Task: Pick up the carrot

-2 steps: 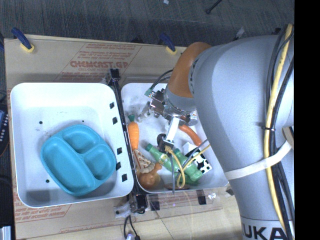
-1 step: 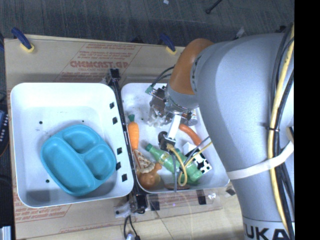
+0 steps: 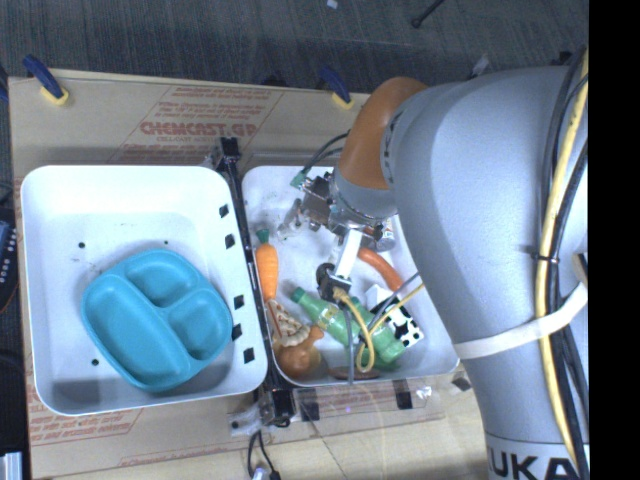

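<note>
While fingers' point(image 3: 318, 208) state unclear, carrot point(image 3: 266, 269) upright along right bin's point(image 3: 428, 368) left wall.

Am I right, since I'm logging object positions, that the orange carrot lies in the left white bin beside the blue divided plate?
Not quite. The camera view shows the orange carrot in the right white bin, against its left wall. The blue divided plate lies in the left white bin.

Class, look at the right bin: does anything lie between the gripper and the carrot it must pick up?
Nothing visible does. The carrot lies against the right bin's left wall, its top uncovered. The gripper hangs over the bin's upper middle, with bare bin floor between the two. The green bottle lies below that path.
</note>
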Motion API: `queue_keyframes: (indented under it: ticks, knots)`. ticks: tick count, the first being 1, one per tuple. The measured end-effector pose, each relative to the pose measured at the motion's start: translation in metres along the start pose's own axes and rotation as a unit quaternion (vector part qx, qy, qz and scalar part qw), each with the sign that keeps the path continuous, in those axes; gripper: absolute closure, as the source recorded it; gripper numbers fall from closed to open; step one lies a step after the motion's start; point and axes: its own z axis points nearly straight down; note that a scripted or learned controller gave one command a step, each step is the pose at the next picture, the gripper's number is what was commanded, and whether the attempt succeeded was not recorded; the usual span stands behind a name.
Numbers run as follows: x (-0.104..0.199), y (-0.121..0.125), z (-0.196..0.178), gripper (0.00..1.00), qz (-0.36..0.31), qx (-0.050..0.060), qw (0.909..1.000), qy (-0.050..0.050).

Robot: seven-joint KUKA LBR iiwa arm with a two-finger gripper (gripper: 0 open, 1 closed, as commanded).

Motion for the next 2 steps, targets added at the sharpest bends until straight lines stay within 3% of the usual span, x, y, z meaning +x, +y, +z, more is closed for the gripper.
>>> queue_keyframes:
  ticks: [1, 2]
  knots:
    - [-0.032, -0.056, 0.011, 0.0, 0.156, -0.001, 0.9878, 0.0]
    - [0.051, -0.05, -0.094, 0.0, 0.213, -0.004, 0.977, 0.005]
